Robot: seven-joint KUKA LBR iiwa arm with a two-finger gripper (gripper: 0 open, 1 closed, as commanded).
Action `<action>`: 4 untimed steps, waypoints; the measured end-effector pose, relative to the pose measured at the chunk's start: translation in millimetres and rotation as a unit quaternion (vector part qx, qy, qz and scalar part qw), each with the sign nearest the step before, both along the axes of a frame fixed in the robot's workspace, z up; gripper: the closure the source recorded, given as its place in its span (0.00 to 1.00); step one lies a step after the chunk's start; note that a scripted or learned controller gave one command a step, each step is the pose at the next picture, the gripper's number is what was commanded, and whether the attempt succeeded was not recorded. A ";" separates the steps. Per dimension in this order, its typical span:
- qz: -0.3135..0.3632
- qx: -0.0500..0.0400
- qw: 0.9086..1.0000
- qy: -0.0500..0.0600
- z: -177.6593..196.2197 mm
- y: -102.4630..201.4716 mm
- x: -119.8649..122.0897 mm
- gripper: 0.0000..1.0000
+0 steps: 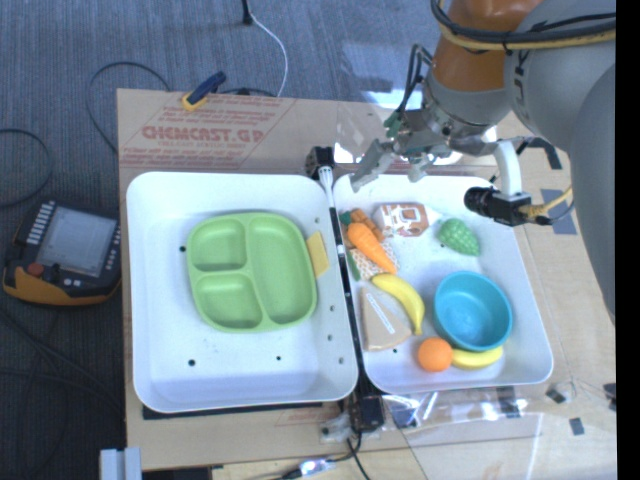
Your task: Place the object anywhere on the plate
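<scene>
Up at the frame's top right, the gripper [392, 160] hangs with fingers apart, holding nothing, above the carrot [364, 236]; the green plate [249, 270] sits mid-left.

The gripper [392, 160] hangs over the far edge of the right bin [530, 298], near that bin's far left corner; nothing shows between its fingers. The left bin [150, 268] holds a green three-compartment plate [250, 270], with a small yellow piece [318, 254] just beside the plate's right edge. The right bin holds a carrot [367, 245], a brown packet [401, 219], a green object [459, 236], a banana [400, 298], a blue bowl [473, 311], an orange [434, 354] and a sandwich slice [380, 325]. A pendant [62, 251] lies on the floor left of the bench.
</scene>
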State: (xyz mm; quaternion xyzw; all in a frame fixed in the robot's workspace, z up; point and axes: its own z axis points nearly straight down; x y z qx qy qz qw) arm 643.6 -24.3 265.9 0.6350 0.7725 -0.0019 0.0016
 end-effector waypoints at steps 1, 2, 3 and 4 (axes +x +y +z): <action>0.000 0.000 1.000 0.000 0.0 0.0 0.0 0.00; 0.000 0.000 1.000 0.000 0.0 0.0 0.0 0.00; 0.000 0.000 1.000 0.000 0.0 0.0 0.0 0.00; 0.000 0.000 1.000 0.000 0.0 0.0 0.0 0.00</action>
